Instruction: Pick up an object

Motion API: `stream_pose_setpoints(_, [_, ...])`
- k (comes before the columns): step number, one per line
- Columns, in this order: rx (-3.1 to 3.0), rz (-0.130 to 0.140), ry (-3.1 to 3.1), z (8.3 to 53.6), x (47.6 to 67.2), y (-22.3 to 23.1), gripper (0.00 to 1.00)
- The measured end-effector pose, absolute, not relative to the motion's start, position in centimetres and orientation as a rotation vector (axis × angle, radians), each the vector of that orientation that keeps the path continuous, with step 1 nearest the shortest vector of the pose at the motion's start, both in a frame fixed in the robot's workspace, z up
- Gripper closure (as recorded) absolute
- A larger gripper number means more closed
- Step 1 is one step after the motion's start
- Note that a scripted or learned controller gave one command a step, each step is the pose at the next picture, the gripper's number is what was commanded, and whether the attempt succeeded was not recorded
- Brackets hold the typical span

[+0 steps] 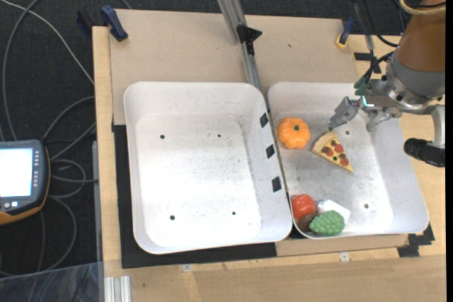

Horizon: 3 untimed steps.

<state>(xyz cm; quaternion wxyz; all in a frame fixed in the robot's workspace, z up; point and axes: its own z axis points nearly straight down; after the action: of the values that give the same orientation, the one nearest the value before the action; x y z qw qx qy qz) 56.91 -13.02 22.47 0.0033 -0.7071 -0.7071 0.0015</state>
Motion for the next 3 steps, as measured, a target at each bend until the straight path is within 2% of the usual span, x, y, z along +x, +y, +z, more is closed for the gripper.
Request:
stream_pose_setpoints(1, [-2.219, 0.0, -2.221, 22.7, 57.0, -13.0, 0.0])
stream_pose_setpoints(2, [-2.217, 0.004, -2.218, 18.3, 57.5, -12.6, 0.0])
stream_pose_setpoints(3, [-2.216, 0.005, -2.217, 13.7, 57.0, -12.0, 0.0])
